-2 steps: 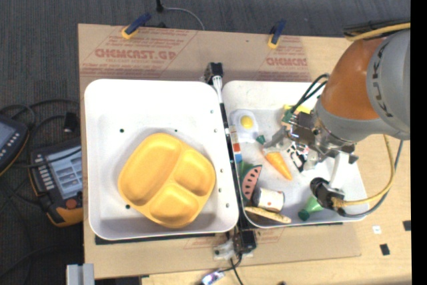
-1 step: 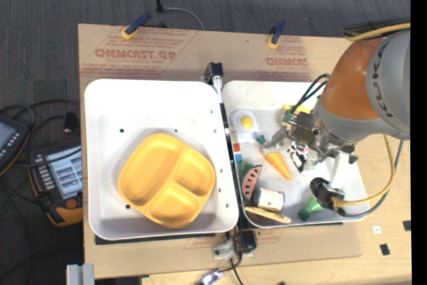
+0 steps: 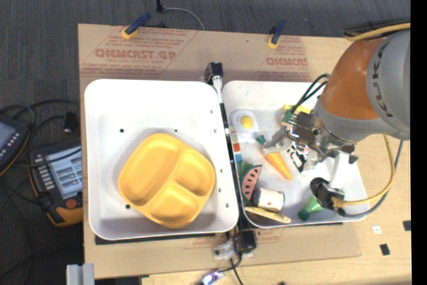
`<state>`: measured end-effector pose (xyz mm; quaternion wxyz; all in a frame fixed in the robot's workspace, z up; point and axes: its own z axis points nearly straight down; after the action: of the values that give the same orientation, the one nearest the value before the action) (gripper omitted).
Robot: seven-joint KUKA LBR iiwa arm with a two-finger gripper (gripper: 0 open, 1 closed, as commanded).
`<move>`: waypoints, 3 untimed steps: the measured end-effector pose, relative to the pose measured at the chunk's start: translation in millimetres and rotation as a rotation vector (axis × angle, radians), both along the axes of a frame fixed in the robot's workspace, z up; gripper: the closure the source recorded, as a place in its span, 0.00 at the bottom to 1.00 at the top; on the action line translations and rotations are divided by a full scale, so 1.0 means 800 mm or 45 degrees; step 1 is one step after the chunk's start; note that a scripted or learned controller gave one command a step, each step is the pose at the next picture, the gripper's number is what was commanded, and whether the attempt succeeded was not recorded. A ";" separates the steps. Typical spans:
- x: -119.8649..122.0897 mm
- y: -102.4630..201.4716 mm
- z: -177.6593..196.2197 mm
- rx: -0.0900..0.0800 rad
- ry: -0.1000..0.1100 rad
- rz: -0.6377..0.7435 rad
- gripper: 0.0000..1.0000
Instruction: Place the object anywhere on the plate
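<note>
a yellow three-compartment plate (image 3: 167, 178) sits in the left white bin (image 3: 107, 103) on a table (image 3: 133, 50) covered with brown cardboard. the right white bin (image 3: 263, 93) holds small toy foods: an orange carrot (image 3: 278, 165) near the middle, a fried egg (image 3: 246, 122) toward the back, a watermelon slice (image 3: 251, 179) and a green piece (image 3: 309, 207) at the front. the grey and orange arm reaches in from the right, and its tool (image 3: 299, 143) hangs just beside the carrot, on its right. whether the tool is spread or pressed together cannot be told.
</note>
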<state>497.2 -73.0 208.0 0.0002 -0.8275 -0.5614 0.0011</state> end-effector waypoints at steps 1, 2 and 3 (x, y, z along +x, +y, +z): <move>0.000 0.000 0.000 0.000 0.000 0.000 0.00; 0.000 0.000 0.000 0.000 0.000 0.000 0.00; 0.000 0.000 0.000 0.000 0.000 0.000 0.00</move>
<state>497.2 -73.0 208.0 0.0002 -0.8275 -0.5614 0.0011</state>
